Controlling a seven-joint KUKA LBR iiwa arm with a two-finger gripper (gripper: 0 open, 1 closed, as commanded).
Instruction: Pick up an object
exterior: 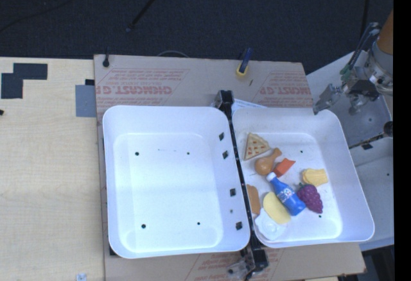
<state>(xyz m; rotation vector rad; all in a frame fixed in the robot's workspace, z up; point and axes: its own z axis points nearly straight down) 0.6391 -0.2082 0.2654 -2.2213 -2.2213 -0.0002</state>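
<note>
The grey arm's two-finger gripper (337, 95) hangs off the upper right corner of the right-hand shallow white bin (350, 145), out past its rim, with nothing between its fingers; whether they are spread or closed cannot be told from this angle. So the pick looks not yet begun: this reads as the approach stage.

All the candidates sit in that right-hand bin. Taking the blue plastic toy bottle with the white cap (286, 194) as the landmark: a tan waffle-patterned toy wedge (256, 145) lies well above it, a brown toy drumstick (267, 162) just above, a small orange piece (285, 166) near its cap. A purple toy grape bunch (311, 197) sits just right of it, a yellow lumpy toy (315, 177) up and to the right, and a pale yellow rounded toy (276, 208) touches its lower left.

Next, the gripper would need to swing in over the bin, settle above one piece, and descend. The grape bunch or wedge look easier, being less crowded.
</note>
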